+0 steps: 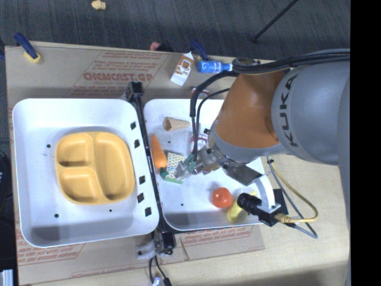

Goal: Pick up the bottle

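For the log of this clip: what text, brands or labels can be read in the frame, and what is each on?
"KUKA", on the grey arm, running down its side.
"CHEMCAST GP", red print on the cardboard under the bins; the smaller red lines around it are too blurred to read.
Small carton behind the right bin: its label is too small to read.

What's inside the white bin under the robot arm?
In the right bin lie a carrot, a cone, an orange ball, something yellow and a patterned thing. The arm covers the rest.
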